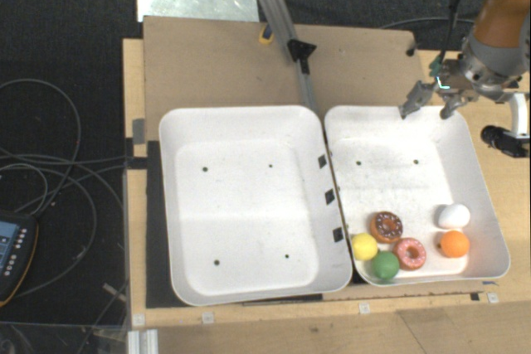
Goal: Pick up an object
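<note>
Claw: the gripper [430, 106] hangs over the far edge of the right bin [398, 153]. Its two fingers [412, 104] are spread apart, and nothing sits between them.
Arm: grey with an orange band [503, 22], it comes in from the right.
Toys: six small toys lie bunched in the near corner of the right bin, well apart from the claw and at the other end of that bin.
Brown donut [387, 225]: it has sprinkles and lies just beside the pink donut [411, 253].
Yellow ball [364, 246]: it looks like it touches the green ball [385, 265], but it is hard to be sure.
White ball [453, 216]: it sits right by the orange ball [455, 244], near the right wall.
Left bin [241, 203]: it is white and shallow, and stands side by side with the right one.
Bench: brown board [224, 62] lies under both bins.
Pole: a grey pole [274, 0] slants down to the gap between the bins.
Floor: black cables [50, 170] curl on the dark floor at the left.
</note>
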Robot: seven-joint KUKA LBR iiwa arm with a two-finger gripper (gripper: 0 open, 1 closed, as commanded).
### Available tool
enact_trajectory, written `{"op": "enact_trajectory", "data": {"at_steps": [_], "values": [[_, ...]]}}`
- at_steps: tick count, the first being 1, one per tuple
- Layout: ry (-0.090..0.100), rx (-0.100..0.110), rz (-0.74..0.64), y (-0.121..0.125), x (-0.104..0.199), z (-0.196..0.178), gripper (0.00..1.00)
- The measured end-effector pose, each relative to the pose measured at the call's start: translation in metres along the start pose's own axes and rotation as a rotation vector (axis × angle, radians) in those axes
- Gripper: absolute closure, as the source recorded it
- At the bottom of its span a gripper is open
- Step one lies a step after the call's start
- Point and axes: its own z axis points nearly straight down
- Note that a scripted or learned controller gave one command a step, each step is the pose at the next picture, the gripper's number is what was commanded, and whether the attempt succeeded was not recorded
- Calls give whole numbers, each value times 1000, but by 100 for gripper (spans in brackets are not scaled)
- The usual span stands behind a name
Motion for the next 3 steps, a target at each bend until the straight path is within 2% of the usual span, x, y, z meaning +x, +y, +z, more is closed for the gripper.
{"op": "enact_trajectory", "data": {"at_steps": [1, 3], "values": [[-2, -3, -2, 1, 0, -3, 0], [0, 0, -2, 11, 6, 92, 0]]}}
